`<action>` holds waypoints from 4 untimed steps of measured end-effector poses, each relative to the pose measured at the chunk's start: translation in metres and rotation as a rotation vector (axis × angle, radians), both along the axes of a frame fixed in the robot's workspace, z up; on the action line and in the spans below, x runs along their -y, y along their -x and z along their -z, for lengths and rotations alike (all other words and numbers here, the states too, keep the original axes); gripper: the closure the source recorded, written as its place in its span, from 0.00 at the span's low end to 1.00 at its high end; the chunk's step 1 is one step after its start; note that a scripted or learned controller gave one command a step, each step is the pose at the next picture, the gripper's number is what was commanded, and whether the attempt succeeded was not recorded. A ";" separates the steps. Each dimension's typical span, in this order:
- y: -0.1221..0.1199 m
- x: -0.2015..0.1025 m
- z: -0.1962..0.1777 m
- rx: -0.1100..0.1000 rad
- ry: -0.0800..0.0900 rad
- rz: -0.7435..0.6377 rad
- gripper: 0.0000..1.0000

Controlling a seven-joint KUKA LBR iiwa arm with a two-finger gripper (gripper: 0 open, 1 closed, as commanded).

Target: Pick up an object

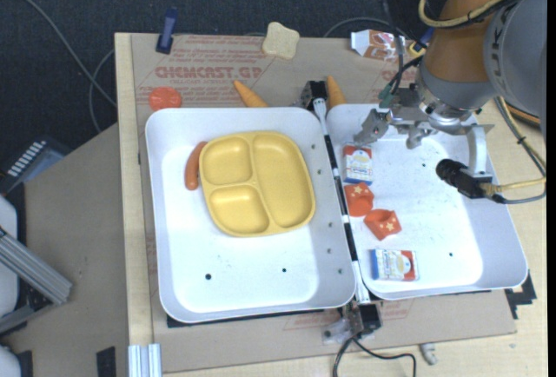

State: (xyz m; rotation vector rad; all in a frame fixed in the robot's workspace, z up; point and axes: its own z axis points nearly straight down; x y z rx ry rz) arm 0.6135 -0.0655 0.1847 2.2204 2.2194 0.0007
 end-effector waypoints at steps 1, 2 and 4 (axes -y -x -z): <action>-0.047 0.034 0.074 -0.003 0.000 0.000 0.00; -0.055 0.027 0.096 0.002 0.000 -0.001 0.00; -0.053 0.029 0.095 0.009 -0.002 -0.001 0.00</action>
